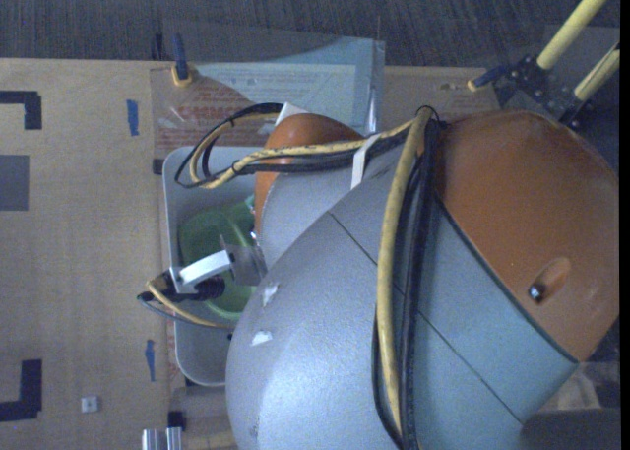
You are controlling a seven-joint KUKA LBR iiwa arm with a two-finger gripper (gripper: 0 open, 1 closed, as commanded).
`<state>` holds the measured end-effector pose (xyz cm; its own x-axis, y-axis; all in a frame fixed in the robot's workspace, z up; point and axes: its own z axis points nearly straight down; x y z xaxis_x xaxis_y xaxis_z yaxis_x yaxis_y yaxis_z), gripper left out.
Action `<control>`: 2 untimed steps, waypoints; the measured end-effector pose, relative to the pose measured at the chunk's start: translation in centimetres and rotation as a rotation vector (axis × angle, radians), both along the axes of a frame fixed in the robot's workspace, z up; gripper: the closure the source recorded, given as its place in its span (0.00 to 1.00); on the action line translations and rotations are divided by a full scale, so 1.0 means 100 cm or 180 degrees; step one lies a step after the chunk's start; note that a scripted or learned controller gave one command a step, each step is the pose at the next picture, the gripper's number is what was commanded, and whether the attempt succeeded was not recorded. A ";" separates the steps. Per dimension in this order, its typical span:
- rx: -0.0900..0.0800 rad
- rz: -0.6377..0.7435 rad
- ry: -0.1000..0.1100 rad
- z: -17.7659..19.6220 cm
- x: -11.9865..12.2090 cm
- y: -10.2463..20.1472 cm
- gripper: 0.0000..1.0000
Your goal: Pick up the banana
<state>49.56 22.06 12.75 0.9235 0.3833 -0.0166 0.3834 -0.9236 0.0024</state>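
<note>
Your arm (413, 320) takes up most of the frame, grey casing and orange band bulking over the white bin (197, 364), with yellow-and-black cables (295, 151) looped across it. Beneath it lies something green (209, 233). I cannot tell where the banana is (the arm likely covers it), nor what the gripper is doing. Expect a light, soft, easily bruised fruit with smooth skin; take it across the middle, gently.

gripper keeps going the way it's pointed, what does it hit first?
Hard to say: the arm covers most of the bin and hides the gripper. It reaches down toward the green object there, so probably that or the bin floor; depth unclear.
</note>
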 end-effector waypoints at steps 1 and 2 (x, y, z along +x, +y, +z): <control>0.0007 -0.0601 0.0035 0.045 0.065 0.004 1.00; 0.0016 -0.0613 -0.0064 -0.033 0.020 0.002 1.00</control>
